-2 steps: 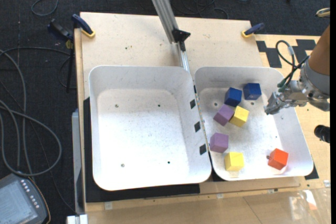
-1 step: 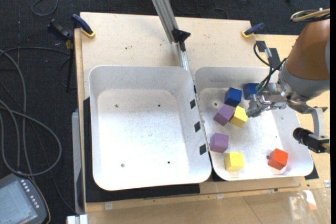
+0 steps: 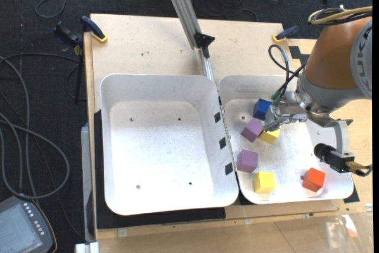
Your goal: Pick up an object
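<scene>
Several foam cubes lie in the right bin (image 3: 331,189). A blue cube (image 3: 262,108) sits at the back, a purple cube (image 3: 252,129) just in front of it, and a small yellow cube (image 3: 270,136) beside that. Nearer the front lie another purple cube (image 3: 247,160), a larger yellow cube (image 3: 264,182) and an orange cube (image 3: 313,179). My gripper (image 3: 273,123) reaches down from the right, right over the small yellow cube and next to the purple one. Its fingertips are too small and dark to read, and nothing shows lifted off the bin floor.
The left bin (image 3: 115,127) stands beside the right one, sharing a raised middle wall. A slanted metal bar (image 3: 180,0) crosses above the back of the bench. Clamps sit at the bench's back corners, and cables trail on the dark floor around it.
</scene>
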Tool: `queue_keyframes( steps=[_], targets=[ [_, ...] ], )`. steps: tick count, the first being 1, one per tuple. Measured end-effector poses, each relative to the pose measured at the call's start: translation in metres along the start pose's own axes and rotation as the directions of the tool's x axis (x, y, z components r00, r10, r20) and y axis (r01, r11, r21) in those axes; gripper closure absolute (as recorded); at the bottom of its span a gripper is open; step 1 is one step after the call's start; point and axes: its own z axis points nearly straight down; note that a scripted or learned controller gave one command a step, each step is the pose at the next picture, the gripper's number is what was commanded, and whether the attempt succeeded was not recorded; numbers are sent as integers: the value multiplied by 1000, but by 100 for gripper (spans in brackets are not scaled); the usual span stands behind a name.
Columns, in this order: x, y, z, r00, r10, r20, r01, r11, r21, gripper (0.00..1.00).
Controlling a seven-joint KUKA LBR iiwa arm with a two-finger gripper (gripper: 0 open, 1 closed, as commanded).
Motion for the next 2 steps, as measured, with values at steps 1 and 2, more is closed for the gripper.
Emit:
queue_keyframes(
  steps=[1,2],
  targets=[
    [49,-4,6,1000,0,0,0,1000,2,100],
    [102,-7,-10,1000,-1,0,1,1000,-2,100]
  ],
)
